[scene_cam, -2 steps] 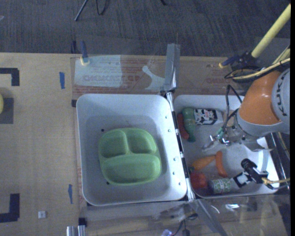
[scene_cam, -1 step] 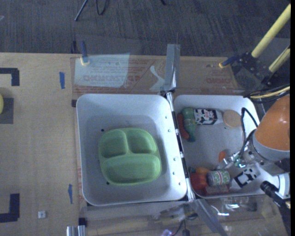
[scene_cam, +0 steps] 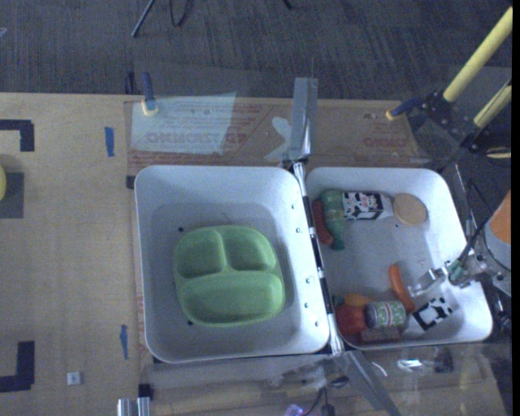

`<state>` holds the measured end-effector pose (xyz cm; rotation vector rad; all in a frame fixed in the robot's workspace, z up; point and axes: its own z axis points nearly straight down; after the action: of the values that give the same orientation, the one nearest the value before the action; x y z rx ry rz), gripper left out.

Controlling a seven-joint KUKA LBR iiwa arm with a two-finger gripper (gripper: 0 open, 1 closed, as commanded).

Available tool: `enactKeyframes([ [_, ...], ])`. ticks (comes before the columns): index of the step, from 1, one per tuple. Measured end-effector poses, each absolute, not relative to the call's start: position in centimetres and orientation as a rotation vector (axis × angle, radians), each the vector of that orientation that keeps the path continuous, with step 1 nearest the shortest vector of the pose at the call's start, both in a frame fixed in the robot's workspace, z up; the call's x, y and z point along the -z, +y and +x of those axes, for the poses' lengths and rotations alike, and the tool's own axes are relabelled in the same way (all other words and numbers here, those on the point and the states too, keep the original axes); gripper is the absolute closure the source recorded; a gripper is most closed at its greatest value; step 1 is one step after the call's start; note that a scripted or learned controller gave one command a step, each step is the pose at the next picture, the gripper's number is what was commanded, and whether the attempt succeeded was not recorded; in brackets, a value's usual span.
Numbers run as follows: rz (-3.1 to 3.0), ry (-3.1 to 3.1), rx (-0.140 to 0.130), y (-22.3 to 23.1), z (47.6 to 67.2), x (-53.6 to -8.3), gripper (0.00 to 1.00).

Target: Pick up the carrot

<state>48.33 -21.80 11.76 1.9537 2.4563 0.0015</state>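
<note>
Across the left white bin (scene_cam: 154, 244), a green plastic divided plate (scene_cam: 229, 274) lies flat, presumably as a drop spot. Rightward, the right white bin (scene_cam: 439, 183) holds a jumble of toy food: a cow-patterned carton (scene_cam: 362, 205), a round tan disc (scene_cam: 410, 210), a small labelled can (scene_cam: 385, 314). The small orange carrot (scene_cam: 398, 283) lies slantwise near the front, just left of the hand (scene_cam: 431, 282), which sits low beside it; I cannot tell whether it is spread.

Robotics lab test bench

Two white bins (scene_cam: 154, 268) sit on a cardboard-topped bench (scene_cam: 65, 244) marked with blue tape (scene_cam: 109, 140) (black corner marks too), tripod legs (scene_cam: 162, 12) on grey carpet (scene_cam: 325, 41) beyond.
</note>
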Motion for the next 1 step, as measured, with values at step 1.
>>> enactKeyframes([
  [1,1.953,2.450,-0.003,-21.87,48.41,-12.76,1.00],
])
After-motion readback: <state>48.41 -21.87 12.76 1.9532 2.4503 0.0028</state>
